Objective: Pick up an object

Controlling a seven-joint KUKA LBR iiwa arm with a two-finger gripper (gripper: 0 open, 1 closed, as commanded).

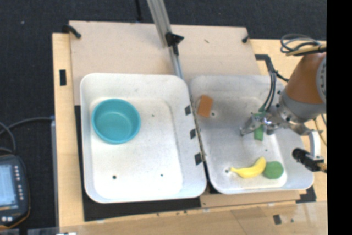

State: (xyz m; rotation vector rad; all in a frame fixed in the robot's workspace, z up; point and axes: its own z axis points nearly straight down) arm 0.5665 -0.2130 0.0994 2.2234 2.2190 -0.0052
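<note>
I work from the 2 white bins. The left bin (165, 173) sits well away from the gripper (257, 128), on its far side from the arm, and carries a teal bowl (115, 120). The right bin (231, 91) is the one the gripper hangs over, near its middle.

The arm (305, 88) comes in from the right with its orange band above the wrist. I cannot tell how the gripper stands, wide or narrow: it is small and dark, a green bit shows at its tip, and I can't make out whether that is part of the tool or something in it. So I don't count anything as held.

3 candidates lie in the right bin. The yellow banana (250, 168) lies below the gripper toward the near wall, touching or just beside the green ball (274, 169). The orange block (204, 106) stands apart on the gripper's far side, near the divider.

To do the pick well, I judge the orange block the cleaner target, since nothing crowds it, though it is close to the bin wall. The banana is nearer, but the ball may roll into the way. I would centre over the chosen piece before descending.

The arm's base is cut off at the right edge.
</note>
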